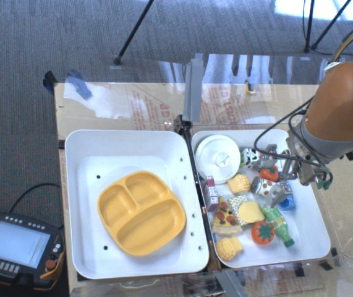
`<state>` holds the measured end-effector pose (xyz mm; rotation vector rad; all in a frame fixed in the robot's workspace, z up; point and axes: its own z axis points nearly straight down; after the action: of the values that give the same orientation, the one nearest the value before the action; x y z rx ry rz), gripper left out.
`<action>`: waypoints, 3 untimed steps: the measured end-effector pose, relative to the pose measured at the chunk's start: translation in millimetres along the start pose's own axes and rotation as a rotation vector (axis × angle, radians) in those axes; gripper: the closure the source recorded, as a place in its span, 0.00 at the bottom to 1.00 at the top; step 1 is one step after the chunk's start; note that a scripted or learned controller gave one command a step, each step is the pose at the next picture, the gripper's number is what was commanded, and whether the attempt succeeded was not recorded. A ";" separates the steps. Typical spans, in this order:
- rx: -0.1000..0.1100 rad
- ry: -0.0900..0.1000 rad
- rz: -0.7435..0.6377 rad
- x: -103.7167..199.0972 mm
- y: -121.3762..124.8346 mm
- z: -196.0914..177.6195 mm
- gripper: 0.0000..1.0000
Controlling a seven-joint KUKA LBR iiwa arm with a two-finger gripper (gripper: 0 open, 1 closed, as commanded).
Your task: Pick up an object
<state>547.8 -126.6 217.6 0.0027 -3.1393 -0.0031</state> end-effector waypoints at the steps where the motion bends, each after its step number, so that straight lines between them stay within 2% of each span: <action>1: 0.000 -0.009 0.134 17.2 -18.7 127.5 0.00; 2: 0.000 0.002 0.156 54.2 5.1 132.5 0.00; 3: 0.000 0.001 0.223 7.5 24.3 132.0 0.00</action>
<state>540.0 -102.1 85.7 -0.3464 -3.1193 -0.0020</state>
